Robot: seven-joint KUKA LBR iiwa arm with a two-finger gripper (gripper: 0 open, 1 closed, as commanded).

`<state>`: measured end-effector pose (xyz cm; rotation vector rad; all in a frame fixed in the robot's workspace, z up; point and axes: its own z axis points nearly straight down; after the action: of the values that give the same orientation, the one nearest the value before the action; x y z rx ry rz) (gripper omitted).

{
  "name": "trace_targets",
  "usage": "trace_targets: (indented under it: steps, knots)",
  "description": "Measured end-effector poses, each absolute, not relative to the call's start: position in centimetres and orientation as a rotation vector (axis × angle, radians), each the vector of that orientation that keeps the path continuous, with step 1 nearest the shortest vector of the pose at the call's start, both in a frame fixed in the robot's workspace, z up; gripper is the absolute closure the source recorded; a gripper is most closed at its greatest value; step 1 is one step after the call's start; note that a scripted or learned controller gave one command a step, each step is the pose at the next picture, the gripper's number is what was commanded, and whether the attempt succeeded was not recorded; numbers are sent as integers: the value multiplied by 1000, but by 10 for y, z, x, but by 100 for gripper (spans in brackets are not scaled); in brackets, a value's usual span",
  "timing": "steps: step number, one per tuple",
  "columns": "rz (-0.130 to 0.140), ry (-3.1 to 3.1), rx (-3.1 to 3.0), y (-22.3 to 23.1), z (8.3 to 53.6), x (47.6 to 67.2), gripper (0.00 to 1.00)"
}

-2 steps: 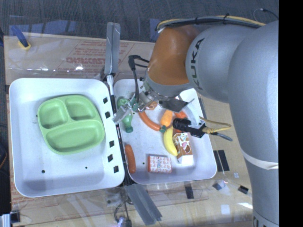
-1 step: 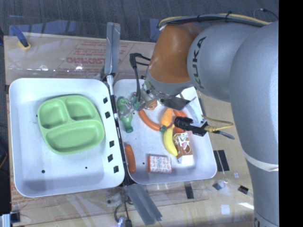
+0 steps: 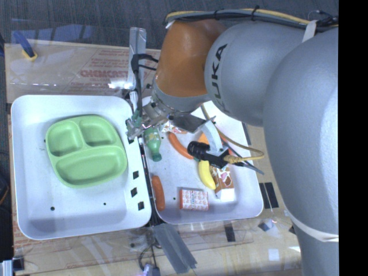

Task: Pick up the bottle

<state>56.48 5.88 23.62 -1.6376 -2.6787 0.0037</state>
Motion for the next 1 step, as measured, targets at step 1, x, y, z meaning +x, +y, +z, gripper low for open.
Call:
trace_targets:
  steps: [1]
  knots:
    - [5, -2556, -1822, 144, 302, 566, 100]
